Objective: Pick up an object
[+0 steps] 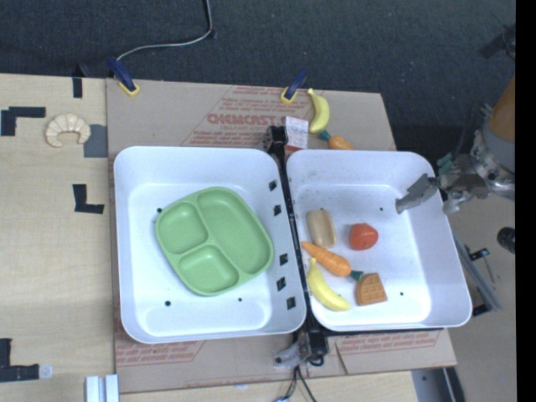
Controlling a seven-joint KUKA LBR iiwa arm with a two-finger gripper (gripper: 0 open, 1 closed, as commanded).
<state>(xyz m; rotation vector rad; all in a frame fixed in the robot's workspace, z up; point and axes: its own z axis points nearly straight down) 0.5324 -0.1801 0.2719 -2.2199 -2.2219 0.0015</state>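
Note:
The right bin [435, 304] holds a tan bread roll [320, 227], a red tomato [363, 236], an orange carrot [328, 260], a yellow banana [325, 288] and a brown toast piece [371, 289]. My gripper [431, 197] hovers over this bin's right rim, up and to the right of the tomato. It is open, with one dark finger [414, 196] pointing left over the bin floor and nothing between the fingers.
A green divided plate [214, 239] lies in the left bin [134, 224]. Behind the bins on the cardboard lie a second banana [317, 111], a small orange item [339, 142] and a card [296, 131]. A croissant [69, 129] rests at far left.

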